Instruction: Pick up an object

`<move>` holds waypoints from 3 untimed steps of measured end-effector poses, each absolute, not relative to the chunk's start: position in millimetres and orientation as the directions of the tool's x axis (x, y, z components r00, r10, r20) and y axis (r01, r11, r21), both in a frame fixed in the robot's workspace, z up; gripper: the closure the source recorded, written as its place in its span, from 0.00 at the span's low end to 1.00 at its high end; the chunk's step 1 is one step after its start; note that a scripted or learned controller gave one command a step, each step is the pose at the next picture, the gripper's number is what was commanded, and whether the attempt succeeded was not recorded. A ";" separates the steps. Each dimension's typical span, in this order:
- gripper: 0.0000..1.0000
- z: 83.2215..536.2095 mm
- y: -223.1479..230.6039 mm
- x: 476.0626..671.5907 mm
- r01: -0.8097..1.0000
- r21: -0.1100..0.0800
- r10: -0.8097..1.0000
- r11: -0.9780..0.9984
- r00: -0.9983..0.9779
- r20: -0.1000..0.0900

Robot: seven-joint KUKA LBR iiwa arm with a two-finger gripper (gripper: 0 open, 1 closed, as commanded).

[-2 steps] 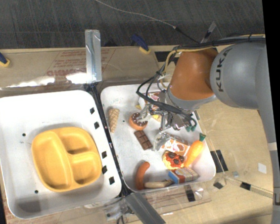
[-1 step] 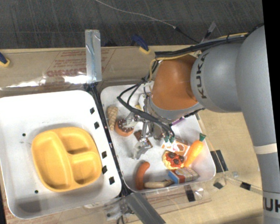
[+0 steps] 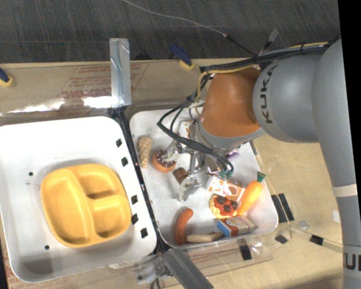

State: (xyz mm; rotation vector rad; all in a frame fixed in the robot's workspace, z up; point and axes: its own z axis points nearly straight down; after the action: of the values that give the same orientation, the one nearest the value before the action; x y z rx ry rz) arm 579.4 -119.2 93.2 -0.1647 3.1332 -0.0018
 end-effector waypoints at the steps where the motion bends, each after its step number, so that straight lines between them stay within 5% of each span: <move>1: 0.00 93.4 -122.2 585.8 -0.078 -0.001 -0.078 0.997 -0.997 -0.005; 2: 0.00 91.1 -116.5 558.3 0.061 0.001 0.061 0.998 -0.998 0.003; 3: 0.00 90.6 -90.9 556.3 0.193 0.001 0.193 0.981 -0.981 0.005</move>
State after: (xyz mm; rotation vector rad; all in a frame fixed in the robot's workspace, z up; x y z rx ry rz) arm 556.3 -90.9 90.6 0.3056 3.1320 0.0016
